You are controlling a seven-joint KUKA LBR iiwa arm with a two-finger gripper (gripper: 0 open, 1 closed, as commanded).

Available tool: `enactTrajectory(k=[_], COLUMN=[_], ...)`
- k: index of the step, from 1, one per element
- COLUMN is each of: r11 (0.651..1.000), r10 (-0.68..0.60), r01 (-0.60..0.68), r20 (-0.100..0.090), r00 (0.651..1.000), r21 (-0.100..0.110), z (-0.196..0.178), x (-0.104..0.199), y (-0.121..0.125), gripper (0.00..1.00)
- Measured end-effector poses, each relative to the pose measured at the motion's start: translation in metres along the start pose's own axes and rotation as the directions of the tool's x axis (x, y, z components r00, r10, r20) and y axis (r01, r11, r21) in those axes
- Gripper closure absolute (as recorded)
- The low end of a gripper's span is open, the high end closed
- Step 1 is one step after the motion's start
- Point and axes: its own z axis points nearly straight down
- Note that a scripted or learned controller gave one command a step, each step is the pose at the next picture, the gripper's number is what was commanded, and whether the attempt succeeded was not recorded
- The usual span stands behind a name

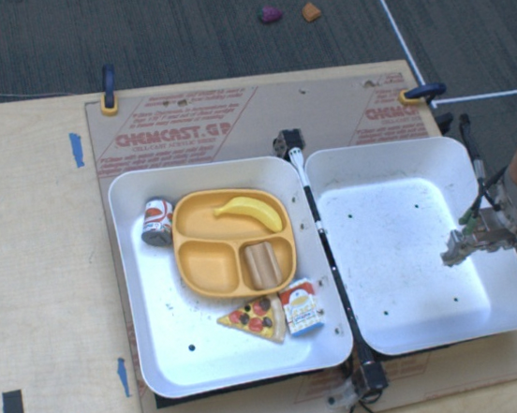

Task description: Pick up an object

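The left bin [147,291] holds a yellow divided plate [195,266] with a banana [250,213] in its top section and a brown sausage-like piece [262,264] in its lower right section. A small red and white can [157,222] lies at the plate's upper left. In front of the plate lie a pizza slice [255,319] and a small red and white carton [301,308]. My gripper [457,251] hangs over the right side of the right bin [385,231], far from all these objects, with nothing seen between its fingers.
Both bins rest on a brown cardboard sheet [182,126] clamped at its back corners by an orange clamp [108,90] and another orange clamp [421,92]. A white cable [394,13] crosses the floor at the back right. Two small objects [290,12] lie on the carpet.
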Motion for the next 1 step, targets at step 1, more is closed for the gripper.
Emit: enactTrajectory(k=[1], r11=[1.0], r10=[-0.001], r01=[0.001], r20=[0.0], r00=[1.0], r21=[-0.001], z=[-0.0273], x=[0.0923], y=[0.0111], gripper=[1.0])
